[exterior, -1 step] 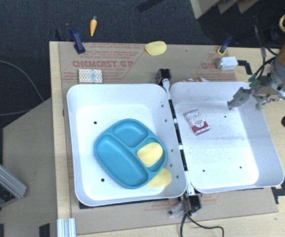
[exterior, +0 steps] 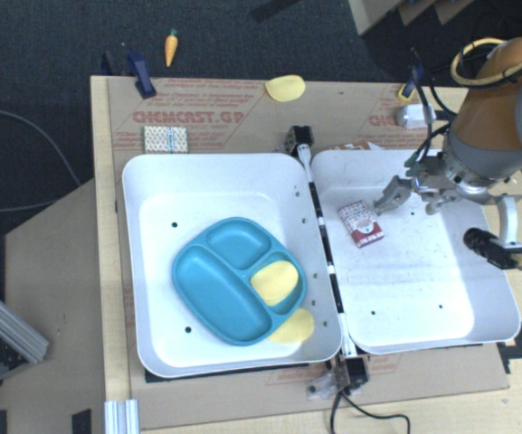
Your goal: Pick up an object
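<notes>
A small red and white box lies flat in the right bin, near its left wall. My gripper hangs over the back of that bin, just right of and behind the box, open with nothing between its fingers. Its left fingertip is close to the box's upper right corner; I cannot tell whether it touches. In the left bin lies a blue divided plate with a yellow lemon-like piece in one compartment. A second yellow piece rests against the plate's front edge.
On the bench behind the bins lie a yellow piece, a patterned packet and a blue clip. A small carrot lies on the floor beyond. A black fitting juts over the right bin's right side.
</notes>
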Controlling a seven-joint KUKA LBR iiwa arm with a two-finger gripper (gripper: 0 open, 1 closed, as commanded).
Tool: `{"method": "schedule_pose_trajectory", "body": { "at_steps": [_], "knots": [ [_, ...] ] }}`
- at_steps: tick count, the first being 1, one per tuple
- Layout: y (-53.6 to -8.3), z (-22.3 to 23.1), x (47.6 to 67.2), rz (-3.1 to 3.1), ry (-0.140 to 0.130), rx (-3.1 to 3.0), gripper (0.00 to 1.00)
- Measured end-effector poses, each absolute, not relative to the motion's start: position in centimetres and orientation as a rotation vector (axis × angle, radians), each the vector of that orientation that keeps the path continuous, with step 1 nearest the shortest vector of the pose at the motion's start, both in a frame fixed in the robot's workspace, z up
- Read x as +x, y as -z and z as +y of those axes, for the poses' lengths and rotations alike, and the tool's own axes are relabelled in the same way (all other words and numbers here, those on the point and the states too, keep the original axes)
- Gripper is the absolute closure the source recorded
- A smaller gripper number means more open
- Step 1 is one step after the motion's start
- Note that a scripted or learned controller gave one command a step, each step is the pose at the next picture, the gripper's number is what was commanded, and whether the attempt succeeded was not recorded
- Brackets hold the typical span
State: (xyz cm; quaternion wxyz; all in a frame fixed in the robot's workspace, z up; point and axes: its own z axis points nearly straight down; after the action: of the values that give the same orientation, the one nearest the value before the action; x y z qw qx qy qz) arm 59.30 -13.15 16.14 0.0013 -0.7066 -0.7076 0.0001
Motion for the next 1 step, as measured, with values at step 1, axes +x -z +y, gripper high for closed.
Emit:
{"method": "schedule_pose_trajectory", "body": {
  "at_steps": [1],
  "knots": [
    [-8.43, -9.07, 59.65, -2.221, -0.001, -2.219, 0.0]
  ]
}}
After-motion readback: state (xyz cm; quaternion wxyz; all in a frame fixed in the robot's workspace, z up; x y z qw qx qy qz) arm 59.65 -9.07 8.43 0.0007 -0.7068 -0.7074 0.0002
